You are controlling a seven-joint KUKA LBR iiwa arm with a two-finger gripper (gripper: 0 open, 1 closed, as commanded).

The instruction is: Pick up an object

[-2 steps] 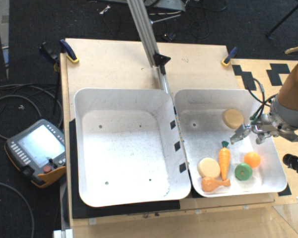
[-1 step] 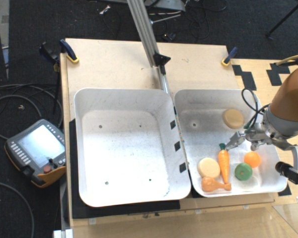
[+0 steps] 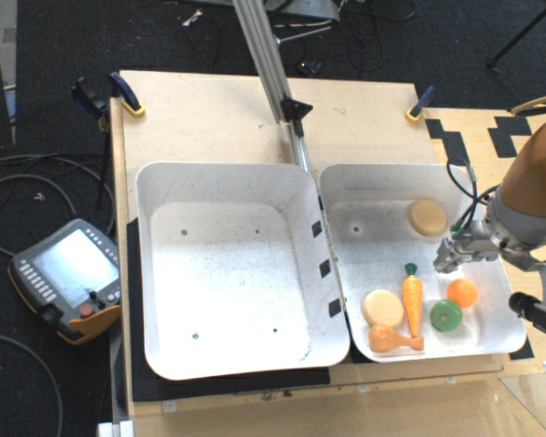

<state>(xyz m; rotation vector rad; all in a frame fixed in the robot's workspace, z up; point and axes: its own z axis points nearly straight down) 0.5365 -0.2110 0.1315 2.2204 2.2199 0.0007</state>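
In the right bin [image 3: 346,198], the gripper [image 3: 450,255] hangs above the floor just right of the carrot [image 3: 412,303]; whether it is open or closed cannot be told, and nothing shows in its grasp. The carrot lies below-left of it, its long axis running up-down in the view, green top toward the far wall, with an orange ball [image 3: 461,292] and a green ball [image 3: 446,314] beside it.

A robotics lab or test cell is suggested. A plywood bench [image 3: 255,121] is held by yellow-tipped clamps [image 3: 127,94] and carries two white bins [image 3: 227,267] under a slanted metal camera pole [image 3: 264,48]. A handheld robot control pendant [image 3: 68,280] is seen on the dark carpeted floor among loose black cables [image 3: 18,194]. Black-and-white marker squares [image 3: 478,139] are printed on a board beside the bench.
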